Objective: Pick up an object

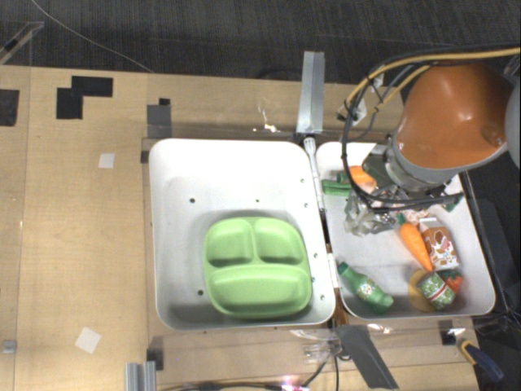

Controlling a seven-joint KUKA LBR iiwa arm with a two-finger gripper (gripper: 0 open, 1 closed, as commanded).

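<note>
My gripper (364, 217) hangs low over the upper left part of the right bin (482, 287), under the arm's big orange band. Just right of it lies an orange carrot (416, 247), with a red and white carton (440, 248) beside that. A green bottle (365, 288) lies at the bin's front left. A round green and red can (435, 292) sits at the front right. A small orange object (360, 176) and a green piece (334, 186) lie at the back left, partly hidden by the arm. I see nothing held in the gripper.
The left bin (187, 177) holds a green divided plate (256, 265) towards its front. A raised rim (319, 218) separates the two bins. A metal post (311, 96) stands behind them at the divide.
</note>
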